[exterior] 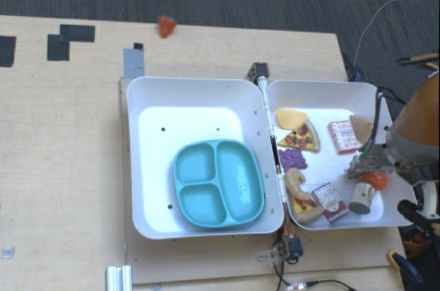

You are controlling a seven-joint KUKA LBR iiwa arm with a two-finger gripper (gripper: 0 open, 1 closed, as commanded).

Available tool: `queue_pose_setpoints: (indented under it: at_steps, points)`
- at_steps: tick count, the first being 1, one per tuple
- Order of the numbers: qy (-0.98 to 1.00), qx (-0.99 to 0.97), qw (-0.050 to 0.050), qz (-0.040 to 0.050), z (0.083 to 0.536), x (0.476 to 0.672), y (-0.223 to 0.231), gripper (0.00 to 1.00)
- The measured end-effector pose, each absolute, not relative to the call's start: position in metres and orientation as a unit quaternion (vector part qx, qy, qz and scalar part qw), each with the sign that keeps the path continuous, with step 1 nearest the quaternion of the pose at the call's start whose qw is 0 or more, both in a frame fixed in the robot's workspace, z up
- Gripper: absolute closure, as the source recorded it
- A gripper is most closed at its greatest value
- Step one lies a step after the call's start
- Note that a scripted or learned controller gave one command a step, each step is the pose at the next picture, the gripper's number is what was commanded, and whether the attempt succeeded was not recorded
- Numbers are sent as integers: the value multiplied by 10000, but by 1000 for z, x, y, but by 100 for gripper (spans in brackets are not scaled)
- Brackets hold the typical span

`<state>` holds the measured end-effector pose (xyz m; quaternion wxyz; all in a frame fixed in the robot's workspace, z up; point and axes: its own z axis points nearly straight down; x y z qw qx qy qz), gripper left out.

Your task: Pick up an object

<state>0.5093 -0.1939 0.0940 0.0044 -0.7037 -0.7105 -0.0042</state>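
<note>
The arm reaches in from the right and its claw point(366, 169) is low inside the right bin point(323, 93), close to the bin's right wall. Just under the claw there is a small orange-red object point(375, 179), and directly beside that one stands a small white bottle point(361, 198). The orange-red object seems to touch the tip of the claw, but it cannot be told from this view if it is really between the two sides or only next to them, so the state of the claw cannot be told either. The other things in this bin lie apart from the claw: a yellow wedge point(291, 118), a pizza slice point(300, 138), a purple piece point(293, 159), a tan toy point(302, 195), a red and white packet point(328, 200), and another red packet point(342, 135) near the back. The left bin point(148, 145) carries a blue divided plate point(218, 181), and a small red thing point(167, 25) lies on the tabletop point(62, 145) behind the bins. As a judgement, the task is at the grasp step: the approach looks done, but a secure hold and the lift out of the bin are not yet shown.
</note>
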Motion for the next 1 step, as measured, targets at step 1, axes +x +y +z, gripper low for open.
queue_pose_setpoints:
  at_steps: [1]
  points:
    - [-7127, -7014, 109, -88, 93, 511, -186, 0]
